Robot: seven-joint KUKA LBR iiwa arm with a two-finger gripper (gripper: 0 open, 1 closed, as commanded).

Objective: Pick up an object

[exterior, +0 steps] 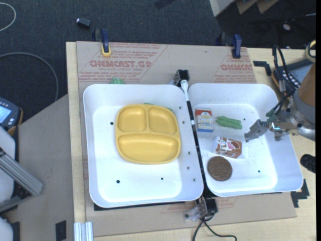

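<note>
Leftmost, a yellow tray (148, 133) filled the left bin (100, 179). Centre-right lay a small carton (203, 120), green pod (228, 121), packet (228, 147) and brown disc (219, 168). Approaching, the gripper (255, 131) seemingly held nothing; finger spread unclear; next, descend.

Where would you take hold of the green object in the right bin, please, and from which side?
Probably across the narrow middle of the green object, coming straight down from above. It lies flat and elongated, running left to right, so fingers closing across its short width should fit. The small carton sits just left, so avoid that end. The gripper is near its right end.
</note>
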